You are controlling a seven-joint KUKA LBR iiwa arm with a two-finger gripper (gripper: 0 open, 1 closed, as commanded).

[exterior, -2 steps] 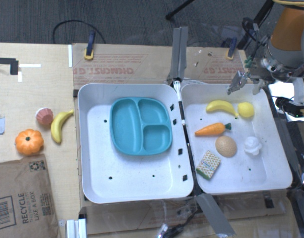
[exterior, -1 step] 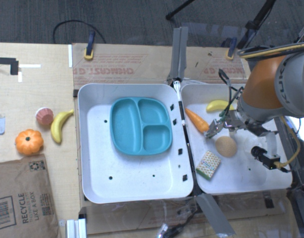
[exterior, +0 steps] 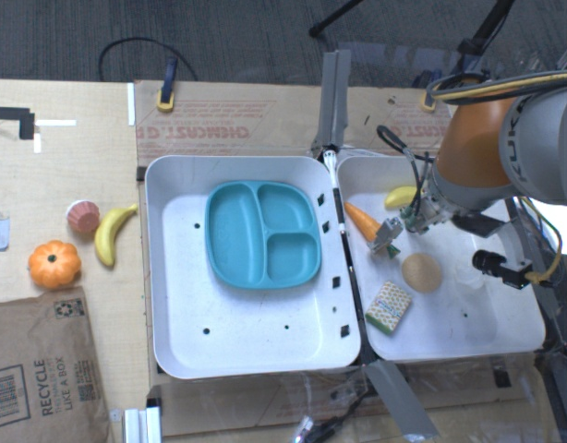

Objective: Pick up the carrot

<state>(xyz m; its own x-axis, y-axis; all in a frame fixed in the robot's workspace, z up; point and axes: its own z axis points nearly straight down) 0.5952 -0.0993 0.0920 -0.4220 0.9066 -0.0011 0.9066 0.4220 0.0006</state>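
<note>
Gripper (exterior: pixel 389 238) hangs low over the right bin (exterior: pixel 505 340), near that bin's left wall and toward its far edge, with its tip just beside the thick end of the carrot (exterior: pixel 361 221); whether it touches the carrot I cannot tell, and the view is too small and cluttered to show how the tool is set, so nothing can be called held. The carrot lies flat on the bin floor, a smooth orange cone slanting from the left wall toward the tool, probably loose where it was dropped in. Just behind the wrist, a curved yellow banana (exterior: pixel 400 197) lies toward the far edge. Nearer the middle of the bin floor sits a round, matte tan ball (exterior: pixel 421 272), and toward the near left corner a rectangular sponge (exterior: pixel 389 306) with a speckled green and pale face. The left bin (exterior: pixel 173 340) bears a glossy teal divided plate (exterior: pixel 263 233) with three compartments, lying flat near its centre. Out on the bench's left side rest a second banana (exterior: pixel 111 233), a ribbed orange pumpkin (exterior: pixel 54 265) and a small pinkish cupcake-like toy (exterior: pixel 83 217), well apart from the work. Judged from the tool's closeness, the approach to the carrot looks about complete.
</note>
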